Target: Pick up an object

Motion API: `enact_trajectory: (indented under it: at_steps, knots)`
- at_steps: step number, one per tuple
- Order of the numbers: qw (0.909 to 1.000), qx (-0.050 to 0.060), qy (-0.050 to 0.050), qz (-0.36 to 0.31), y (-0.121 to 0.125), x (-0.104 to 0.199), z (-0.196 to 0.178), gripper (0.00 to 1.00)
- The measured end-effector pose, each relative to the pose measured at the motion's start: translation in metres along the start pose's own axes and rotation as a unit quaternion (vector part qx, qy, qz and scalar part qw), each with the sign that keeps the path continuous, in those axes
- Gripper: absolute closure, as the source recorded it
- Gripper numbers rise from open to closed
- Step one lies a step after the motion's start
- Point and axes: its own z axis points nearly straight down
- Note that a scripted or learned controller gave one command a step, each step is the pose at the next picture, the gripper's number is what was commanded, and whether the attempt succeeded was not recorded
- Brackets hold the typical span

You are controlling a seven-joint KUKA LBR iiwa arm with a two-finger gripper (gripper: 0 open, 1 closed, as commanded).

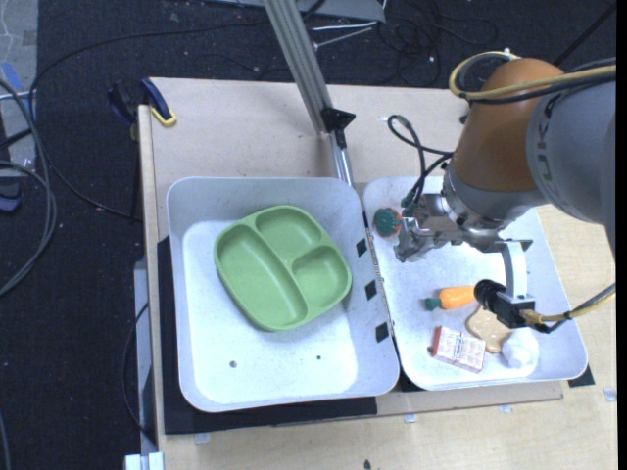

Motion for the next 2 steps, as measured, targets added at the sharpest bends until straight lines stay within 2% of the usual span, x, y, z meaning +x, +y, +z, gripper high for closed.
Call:
enact_trajectory:
  at_steps: [1, 2]
  knots:
    - [1.0000, 0.000, 0.000, 0.000, 0.023, 0.039, -0.009, 1.00]
    - [1.0000, 0.000, 0.000, 0.000, 0.052, 0.084, 0.001, 1.00]
